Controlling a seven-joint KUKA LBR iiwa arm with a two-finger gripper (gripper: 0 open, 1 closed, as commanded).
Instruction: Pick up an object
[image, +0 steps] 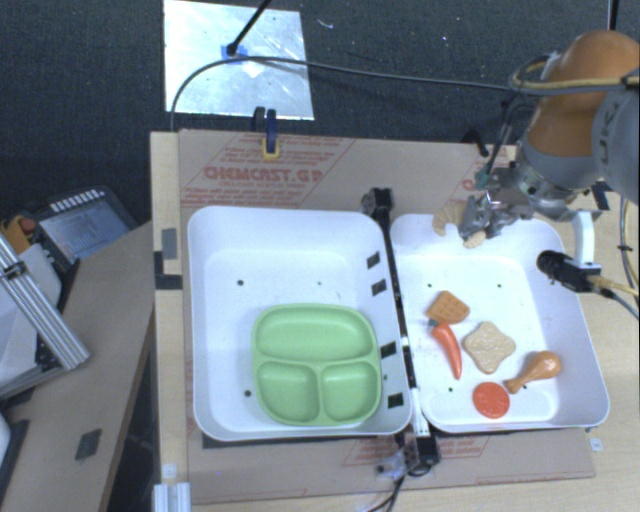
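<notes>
A tan counter (120, 300) carries a cardboard sheet (330, 165) printed with red lettering. Beyond the cardboard sheet lies dark carpeted floor (80, 90), with a shiny silver panel (240, 60) set on it. Left of the cardboard sheet sit a grey device (80, 228) and an aluminium rail (40, 310).

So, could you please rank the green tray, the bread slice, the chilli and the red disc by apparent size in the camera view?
1. Green tray, by far the largest.
2. Bread slice and chilli: too alike to rank.
3. Red disc, smallest.
</notes>
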